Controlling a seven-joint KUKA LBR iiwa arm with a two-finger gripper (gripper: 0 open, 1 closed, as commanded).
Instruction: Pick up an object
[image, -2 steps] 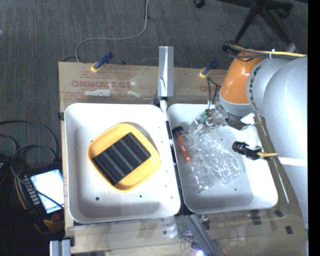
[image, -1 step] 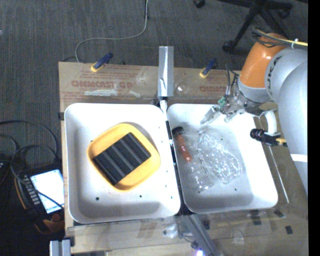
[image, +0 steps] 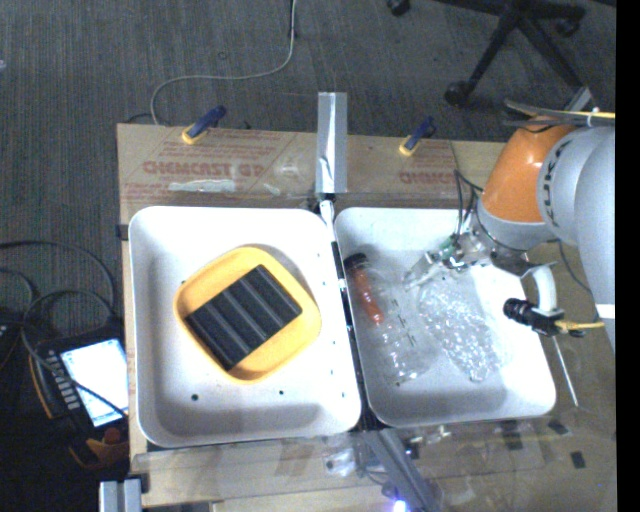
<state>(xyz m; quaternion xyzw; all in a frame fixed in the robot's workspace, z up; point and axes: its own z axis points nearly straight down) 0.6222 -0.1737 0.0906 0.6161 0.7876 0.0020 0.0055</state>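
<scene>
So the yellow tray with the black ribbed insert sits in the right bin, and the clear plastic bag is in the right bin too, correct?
Not quite. The camera view shows the yellow tray with the black ribbed insert in the left bin. The clear plastic bag is in the right bin, as you said.
</scene>
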